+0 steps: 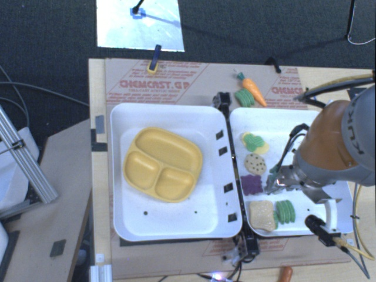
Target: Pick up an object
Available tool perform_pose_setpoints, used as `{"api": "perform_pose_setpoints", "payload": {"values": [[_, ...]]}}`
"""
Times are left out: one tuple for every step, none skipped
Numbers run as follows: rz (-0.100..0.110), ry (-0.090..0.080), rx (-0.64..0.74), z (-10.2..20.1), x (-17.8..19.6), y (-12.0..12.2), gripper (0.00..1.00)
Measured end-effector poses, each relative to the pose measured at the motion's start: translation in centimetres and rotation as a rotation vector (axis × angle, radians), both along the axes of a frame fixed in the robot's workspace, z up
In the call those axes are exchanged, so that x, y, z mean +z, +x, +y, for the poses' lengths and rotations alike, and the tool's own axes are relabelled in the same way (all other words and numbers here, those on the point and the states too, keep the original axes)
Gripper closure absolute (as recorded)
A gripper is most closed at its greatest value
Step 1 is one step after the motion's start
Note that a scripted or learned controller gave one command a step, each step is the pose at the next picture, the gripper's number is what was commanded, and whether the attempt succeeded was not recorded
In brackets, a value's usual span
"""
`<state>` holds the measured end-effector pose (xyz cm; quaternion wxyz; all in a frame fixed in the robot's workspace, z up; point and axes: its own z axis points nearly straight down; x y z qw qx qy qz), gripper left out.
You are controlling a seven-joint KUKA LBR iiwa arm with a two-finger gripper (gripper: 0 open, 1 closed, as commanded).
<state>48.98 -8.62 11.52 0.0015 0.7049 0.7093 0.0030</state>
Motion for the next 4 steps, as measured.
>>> {"api": "perform_pose_setpoints", "payload": {"values": [[-0.003,0.001,0.001,0.0,1.0,0.1,1.00],[-0.005,0.001,0.003,0.0,2.1,0.2,1.00],[-0.001,-0.003,-0.001,1.0,8.7,-0.2,1.00],[0.005,-0.001,0.002,6.4,6.8,1.2,1.00]]}}
